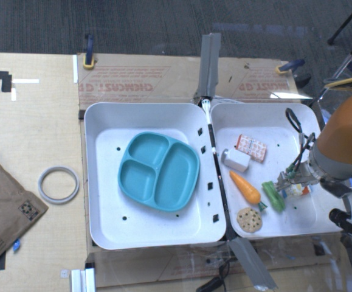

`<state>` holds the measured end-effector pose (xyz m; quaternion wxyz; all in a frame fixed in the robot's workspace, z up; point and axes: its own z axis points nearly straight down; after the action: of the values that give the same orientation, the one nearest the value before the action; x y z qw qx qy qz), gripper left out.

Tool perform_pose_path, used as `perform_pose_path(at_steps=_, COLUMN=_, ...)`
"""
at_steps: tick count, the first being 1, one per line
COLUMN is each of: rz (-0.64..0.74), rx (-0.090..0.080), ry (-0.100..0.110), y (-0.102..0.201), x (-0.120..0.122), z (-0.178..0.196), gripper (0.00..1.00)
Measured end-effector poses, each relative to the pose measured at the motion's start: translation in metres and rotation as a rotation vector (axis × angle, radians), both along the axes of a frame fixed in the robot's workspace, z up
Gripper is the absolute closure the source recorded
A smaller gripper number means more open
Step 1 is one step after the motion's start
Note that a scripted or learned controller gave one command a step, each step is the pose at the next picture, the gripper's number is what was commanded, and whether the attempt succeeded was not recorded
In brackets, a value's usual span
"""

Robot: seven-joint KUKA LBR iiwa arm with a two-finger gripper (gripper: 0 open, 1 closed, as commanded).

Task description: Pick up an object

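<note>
One gripper (pixel 290 181) hovers beside the green object (pixel 272 196).

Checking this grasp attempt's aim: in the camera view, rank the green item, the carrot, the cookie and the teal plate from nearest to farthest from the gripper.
From the gripper, in the right bin:
1. Green item, just to its left, right beside it.
2. Carrot, farther left.
3. Cookie, lower left near the bin's front; close to the carrot's distance, but slightly farther.
4. Teal plate, in the left bin.
</note>
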<state>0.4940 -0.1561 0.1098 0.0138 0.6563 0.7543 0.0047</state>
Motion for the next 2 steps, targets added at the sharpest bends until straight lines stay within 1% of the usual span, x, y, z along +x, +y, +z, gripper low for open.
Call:
perform_pose_path(at_steps=1, rz=0.0, rx=0.0, ry=0.0, y=0.0, x=0.0, z=0.0, gripper=0.0)
perform_pose_path(at_steps=2, rz=-0.003, rx=0.0, ry=0.002, y=-0.0007, x=0.0005, z=0.0071, gripper=1.0)
